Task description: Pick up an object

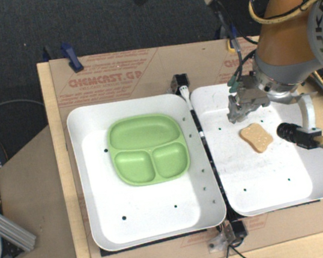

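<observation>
A tan, cracker-like piece (256, 137) lies flat in the right bin (268, 190), near its middle. My gripper (239, 113) hangs over the bin's upper part, just above and to the left of the piece. Its tips sit close to the piece's upper left corner, with nothing seen held between them. A green plate with three compartments (148, 148) rests in the left bin (157, 214).
The two white bins stand side by side on a brown cardboard sheet (104, 76). A black clip (179, 82) sits at the top of the seam between them. The arm's orange and grey body (291, 26) looms over the right bin's far right corner.
</observation>
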Controlling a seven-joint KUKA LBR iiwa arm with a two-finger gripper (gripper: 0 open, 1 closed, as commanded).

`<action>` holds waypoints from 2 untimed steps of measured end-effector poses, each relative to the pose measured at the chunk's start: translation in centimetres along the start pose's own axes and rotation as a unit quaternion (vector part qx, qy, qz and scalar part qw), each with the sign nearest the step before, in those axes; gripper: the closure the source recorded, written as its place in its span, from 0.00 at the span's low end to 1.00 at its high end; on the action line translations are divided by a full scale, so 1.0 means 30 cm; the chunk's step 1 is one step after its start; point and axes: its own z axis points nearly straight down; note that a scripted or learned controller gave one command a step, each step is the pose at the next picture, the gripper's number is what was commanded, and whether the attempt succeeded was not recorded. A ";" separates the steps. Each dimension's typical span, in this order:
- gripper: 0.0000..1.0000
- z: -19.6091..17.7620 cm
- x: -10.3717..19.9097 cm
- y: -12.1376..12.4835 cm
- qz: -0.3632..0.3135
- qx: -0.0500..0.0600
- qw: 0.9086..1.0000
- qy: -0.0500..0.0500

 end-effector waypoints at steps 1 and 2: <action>1.00 -0.033 0.290 -0.009 -0.002 -0.005 1.000 0.000; 0.00 -0.031 0.267 -0.009 0.003 -0.004 1.000 -0.002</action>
